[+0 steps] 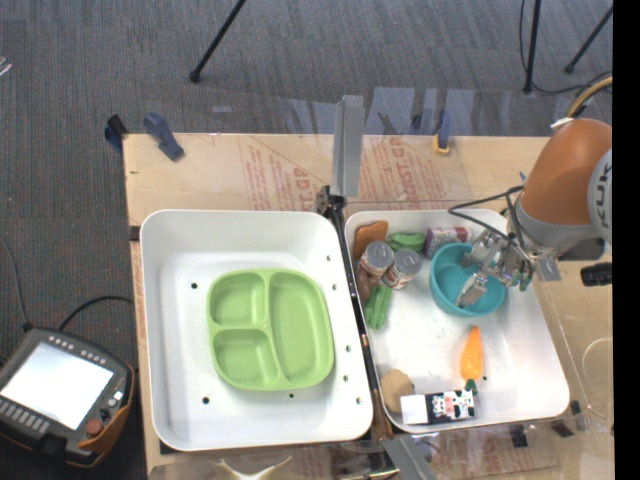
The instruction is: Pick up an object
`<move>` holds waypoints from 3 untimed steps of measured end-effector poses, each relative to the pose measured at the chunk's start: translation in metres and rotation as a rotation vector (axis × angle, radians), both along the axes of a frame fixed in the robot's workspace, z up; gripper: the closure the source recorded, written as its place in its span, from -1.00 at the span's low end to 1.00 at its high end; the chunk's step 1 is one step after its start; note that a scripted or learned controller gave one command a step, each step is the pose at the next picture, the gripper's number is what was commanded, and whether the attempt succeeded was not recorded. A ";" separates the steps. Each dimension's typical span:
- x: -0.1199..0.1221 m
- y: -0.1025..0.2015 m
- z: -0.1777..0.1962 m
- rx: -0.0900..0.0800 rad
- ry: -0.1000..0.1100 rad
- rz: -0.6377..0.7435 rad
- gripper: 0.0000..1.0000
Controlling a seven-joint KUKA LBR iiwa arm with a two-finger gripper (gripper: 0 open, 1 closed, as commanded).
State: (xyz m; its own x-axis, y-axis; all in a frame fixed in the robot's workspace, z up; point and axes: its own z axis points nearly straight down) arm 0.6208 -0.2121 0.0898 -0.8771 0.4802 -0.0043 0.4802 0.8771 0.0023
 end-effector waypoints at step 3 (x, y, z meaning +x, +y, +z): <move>-0.140 0.014 0.000 0.000 -0.007 -0.199 -1.00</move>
